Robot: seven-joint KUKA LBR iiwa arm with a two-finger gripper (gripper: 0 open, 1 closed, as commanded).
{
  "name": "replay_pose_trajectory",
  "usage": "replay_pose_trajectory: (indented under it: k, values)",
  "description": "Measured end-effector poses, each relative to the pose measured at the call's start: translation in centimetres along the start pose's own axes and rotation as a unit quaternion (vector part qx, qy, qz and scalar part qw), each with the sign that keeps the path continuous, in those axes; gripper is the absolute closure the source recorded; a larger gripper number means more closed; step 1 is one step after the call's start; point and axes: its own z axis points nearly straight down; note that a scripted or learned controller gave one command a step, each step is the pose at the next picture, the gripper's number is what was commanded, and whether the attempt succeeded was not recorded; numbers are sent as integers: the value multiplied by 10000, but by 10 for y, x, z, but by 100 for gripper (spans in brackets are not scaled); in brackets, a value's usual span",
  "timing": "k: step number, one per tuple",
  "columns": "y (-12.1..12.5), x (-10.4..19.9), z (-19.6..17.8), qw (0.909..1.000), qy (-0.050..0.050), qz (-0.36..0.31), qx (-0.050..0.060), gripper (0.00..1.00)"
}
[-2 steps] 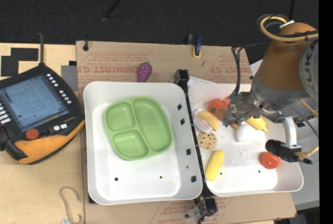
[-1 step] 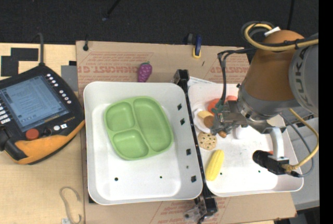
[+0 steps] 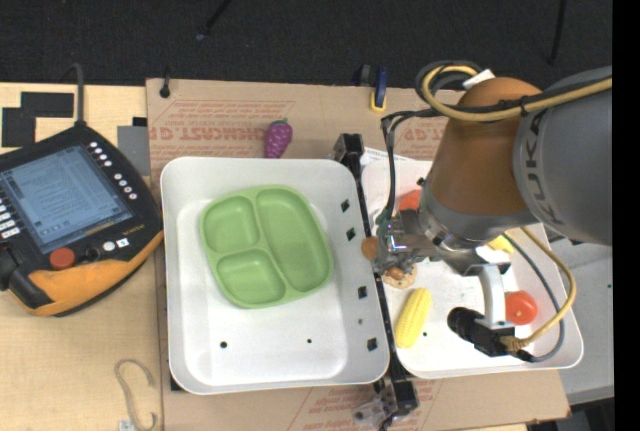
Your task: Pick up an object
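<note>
My gripper (image 3: 392,247) hangs low over the left edge of the right bin (image 3: 440,359), under the grey and orange arm. A small brown object (image 3: 400,272) lies right below it; whether they touch I cannot tell. A yellow corn cob (image 3: 413,316) lies in the right bin just in front of the gripper. Further right sits a red-orange object (image 3: 521,306). A bit of something red (image 3: 408,200) and a yellow piece (image 3: 500,244) peek out from beside the arm, which hides much of this bin.
The left bin (image 3: 200,339) holds a green divided plate (image 3: 266,245). Purple toy grapes (image 3: 278,138) lie on the cardboard behind the left bin. A teach pendant (image 3: 70,209) rests on the bench at far left.
</note>
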Motion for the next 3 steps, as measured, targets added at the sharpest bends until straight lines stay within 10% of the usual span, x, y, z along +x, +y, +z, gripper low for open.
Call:
replay_pose_trajectory:
  k: [3]
  values:
    - [1, 3, 0, 10000, -9, 19, 0, 100]
